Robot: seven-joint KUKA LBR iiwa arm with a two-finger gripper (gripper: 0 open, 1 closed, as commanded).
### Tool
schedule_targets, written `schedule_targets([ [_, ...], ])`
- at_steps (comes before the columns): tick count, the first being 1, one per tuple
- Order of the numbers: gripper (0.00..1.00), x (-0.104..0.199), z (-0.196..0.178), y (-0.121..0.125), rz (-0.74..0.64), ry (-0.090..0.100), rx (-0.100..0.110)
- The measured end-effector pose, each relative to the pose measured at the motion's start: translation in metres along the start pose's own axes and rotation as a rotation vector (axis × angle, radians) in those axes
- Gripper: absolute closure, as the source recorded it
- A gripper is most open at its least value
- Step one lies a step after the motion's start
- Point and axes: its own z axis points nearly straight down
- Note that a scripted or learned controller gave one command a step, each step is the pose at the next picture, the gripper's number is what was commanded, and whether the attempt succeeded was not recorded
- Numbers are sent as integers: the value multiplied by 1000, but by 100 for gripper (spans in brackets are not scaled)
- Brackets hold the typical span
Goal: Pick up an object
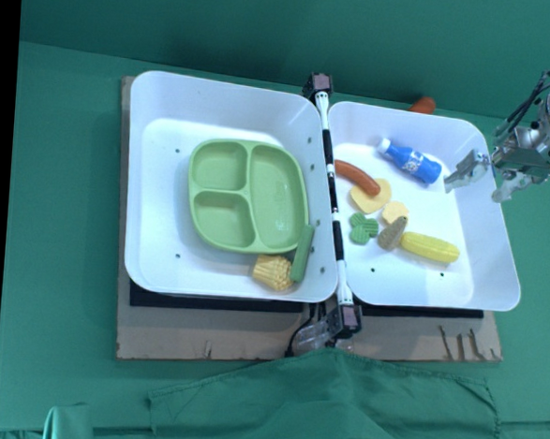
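Two shallow white bins are seen side by side on the bench. The left bin [160, 112] holds a green divided plate [247, 195], w/ a yellow corn piece [273, 272] and a green stick-shaped item [302, 252] at the plate's near right corner.

The right bin [478, 266] carries the likely pick candidates: a blue bottle [411, 161] towards the far side, a red sausage [356, 173] left of it, an orange-yellow slice [370, 196] touching the sausage's near end, a green leafy toy [363, 228], a tan-brown piece [392, 232] and a yellow corn cob [430, 246] nearer. The last few are packed close together.

The gripper [482, 176] is held at the right bin's far right rim, above the rim rather than over any item. Its fingers appear spread apart, w/ nothing between them. No object is grasped yet; the approach is judged to be at an early stage.

Risks from here: if the descent is made at this spot, the bin rim may be struck or only bare floor closed on. The bottle is nearest but round, so it may roll or slip out of a pinch. In the cluster, two items may be caught at once or neighbours knocked aside.
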Motion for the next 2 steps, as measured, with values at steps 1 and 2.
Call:
schedule_targets([
  [1,0,0,0,0,0,0,0],
  [2,0,-5,57,7,0,1,5],
])
